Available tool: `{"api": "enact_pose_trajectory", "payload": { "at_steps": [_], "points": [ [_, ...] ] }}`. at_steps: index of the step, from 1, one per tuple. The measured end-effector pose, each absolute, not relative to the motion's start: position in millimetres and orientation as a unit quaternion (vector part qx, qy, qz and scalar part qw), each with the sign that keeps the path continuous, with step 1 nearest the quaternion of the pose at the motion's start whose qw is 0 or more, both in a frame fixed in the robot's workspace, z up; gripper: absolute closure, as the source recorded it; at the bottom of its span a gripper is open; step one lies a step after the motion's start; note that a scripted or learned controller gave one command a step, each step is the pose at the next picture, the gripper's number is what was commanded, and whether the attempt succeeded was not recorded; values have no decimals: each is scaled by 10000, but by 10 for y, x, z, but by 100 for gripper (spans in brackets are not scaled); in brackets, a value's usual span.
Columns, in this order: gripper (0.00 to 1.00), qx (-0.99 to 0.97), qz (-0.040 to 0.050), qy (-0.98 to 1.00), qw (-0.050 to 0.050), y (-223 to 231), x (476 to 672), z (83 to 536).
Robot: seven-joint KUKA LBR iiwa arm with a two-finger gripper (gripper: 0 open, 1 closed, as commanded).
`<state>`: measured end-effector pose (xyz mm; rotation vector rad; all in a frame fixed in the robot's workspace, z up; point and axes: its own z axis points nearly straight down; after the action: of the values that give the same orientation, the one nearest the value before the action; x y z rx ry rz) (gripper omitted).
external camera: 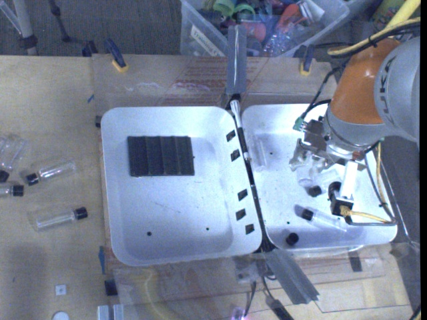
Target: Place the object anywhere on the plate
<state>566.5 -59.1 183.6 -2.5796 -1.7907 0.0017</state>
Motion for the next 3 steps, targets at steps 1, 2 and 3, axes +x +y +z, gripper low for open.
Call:
{"api": "enact_pose_trajectory", "payload": {
  "at_steps": [1,2,3],
  "points": [
    [100,-8559,7,-5172,3,463,5716,1888],
    [100,-9436,14,-3310,0,1074,5890,2004],
    [100,-9690,-16,-2470,-4,1383,6029,4344]
  ]
}}
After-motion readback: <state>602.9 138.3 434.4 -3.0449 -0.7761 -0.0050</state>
